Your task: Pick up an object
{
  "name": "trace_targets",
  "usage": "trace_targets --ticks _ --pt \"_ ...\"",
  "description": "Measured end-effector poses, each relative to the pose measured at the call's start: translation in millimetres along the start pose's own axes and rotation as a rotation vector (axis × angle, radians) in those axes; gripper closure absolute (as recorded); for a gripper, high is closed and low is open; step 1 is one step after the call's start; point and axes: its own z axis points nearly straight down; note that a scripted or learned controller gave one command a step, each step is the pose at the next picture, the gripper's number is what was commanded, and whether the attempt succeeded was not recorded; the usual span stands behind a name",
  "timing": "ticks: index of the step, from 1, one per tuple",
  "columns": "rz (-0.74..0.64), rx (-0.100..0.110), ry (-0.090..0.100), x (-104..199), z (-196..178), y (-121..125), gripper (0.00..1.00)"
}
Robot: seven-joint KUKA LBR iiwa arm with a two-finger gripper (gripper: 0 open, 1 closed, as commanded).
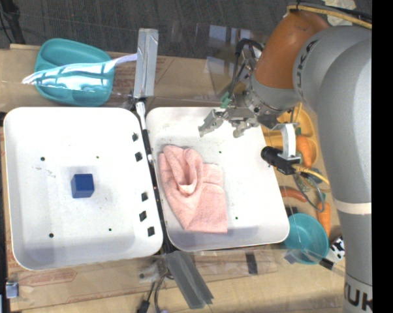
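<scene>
Arm bent over right bin; gripper spread, holding nothing, above pink cloth.

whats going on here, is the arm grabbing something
A grey robot arm reaches in from the right over the right bin. Its gripper is open and holds nothing; it sits above the bin's far end, just beyond a crumpled pink cloth lying in that bin. A small blue cube sits alone in the left bin. Nothing has been picked up yet.
</scene>
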Motion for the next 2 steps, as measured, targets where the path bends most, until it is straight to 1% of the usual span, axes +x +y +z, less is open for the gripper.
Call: trace_targets --ticks 1,2 --pt "-0.098 -0.004 -0.001 -4.9 109.9 -11.1 0.0" --pt "-0.214 -0.005 -0.001 -10.5 109.9 -73.3 0.0"
